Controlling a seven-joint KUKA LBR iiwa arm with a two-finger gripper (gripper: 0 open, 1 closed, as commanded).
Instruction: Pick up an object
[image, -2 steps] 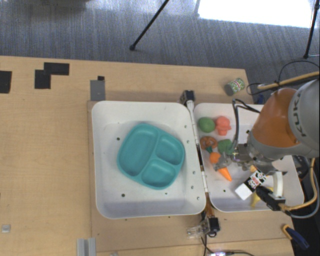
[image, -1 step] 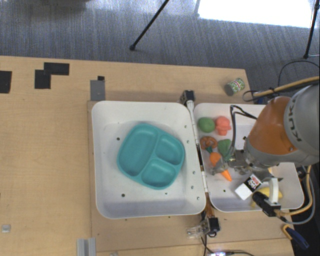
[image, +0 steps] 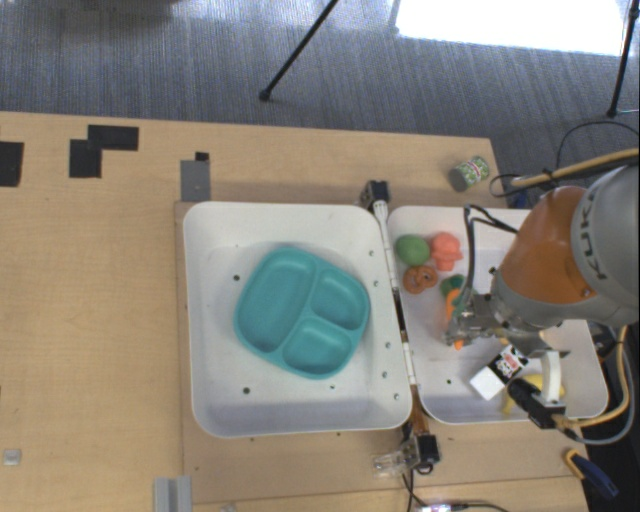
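The right bin (image: 440, 395) holds several small toy foods at its far left: a green round one (image: 410, 248), a pink-orange one (image: 446, 247), a brown ring-shaped one (image: 419, 279) and a small orange and green piece (image: 454, 290). My gripper (image: 462, 326) is low in this bin, just nearer than the orange and green piece. A bit of orange (image: 458, 343) shows at its tip. The grey arm with its orange band (image: 545, 255) covers the right half of the bin.
The left bin (image: 215, 330) carries a teal divided plate (image: 303, 311). A white tag (image: 487, 382) and a yellow item (image: 551, 381) lie near the right bin's front. A small can (image: 470, 172) rests on the bench beyond the bins.
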